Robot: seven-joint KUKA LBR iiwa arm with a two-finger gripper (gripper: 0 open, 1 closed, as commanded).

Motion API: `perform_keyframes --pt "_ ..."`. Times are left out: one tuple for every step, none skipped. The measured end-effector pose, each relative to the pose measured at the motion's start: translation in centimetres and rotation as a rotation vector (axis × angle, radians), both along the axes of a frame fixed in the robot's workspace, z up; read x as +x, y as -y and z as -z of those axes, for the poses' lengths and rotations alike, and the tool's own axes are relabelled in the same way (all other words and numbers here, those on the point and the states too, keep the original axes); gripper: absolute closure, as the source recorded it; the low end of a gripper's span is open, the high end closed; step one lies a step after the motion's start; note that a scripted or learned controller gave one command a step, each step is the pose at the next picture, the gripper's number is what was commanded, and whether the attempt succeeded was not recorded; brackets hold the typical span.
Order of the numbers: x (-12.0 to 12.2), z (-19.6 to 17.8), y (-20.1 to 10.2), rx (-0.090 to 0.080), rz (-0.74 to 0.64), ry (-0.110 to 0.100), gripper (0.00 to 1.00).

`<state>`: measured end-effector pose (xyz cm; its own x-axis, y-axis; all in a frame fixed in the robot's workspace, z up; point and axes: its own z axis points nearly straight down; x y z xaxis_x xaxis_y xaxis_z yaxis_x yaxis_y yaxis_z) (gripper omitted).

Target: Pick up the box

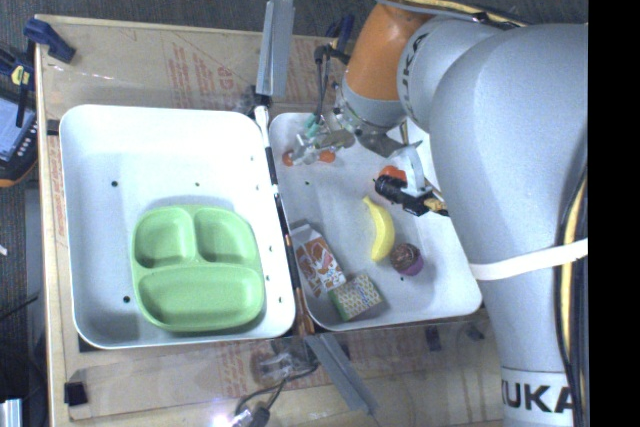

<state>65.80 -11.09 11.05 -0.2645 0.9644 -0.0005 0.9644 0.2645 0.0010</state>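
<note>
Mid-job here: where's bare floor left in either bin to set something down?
Left bin: bare floor above and left of the green divided tray. Right bin: a small bare patch between the gripper and the banana; crowded lower down around the box, the patterned block and the round purple item.

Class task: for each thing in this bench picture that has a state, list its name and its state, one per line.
Gripper: low at the right bin's far end, nothing seen held.
Box: lying flat against the right bin's left wall.
Green tray: right way up, left bin.
Banana: unpeeled, lying flat.
Patterned block: resting beside the box.
</note>
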Motion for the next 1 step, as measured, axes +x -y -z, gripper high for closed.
perform_keyframes --pt "-5.22 -9.63 -0.54 -0.001 -0.286 -0.001 1.00"
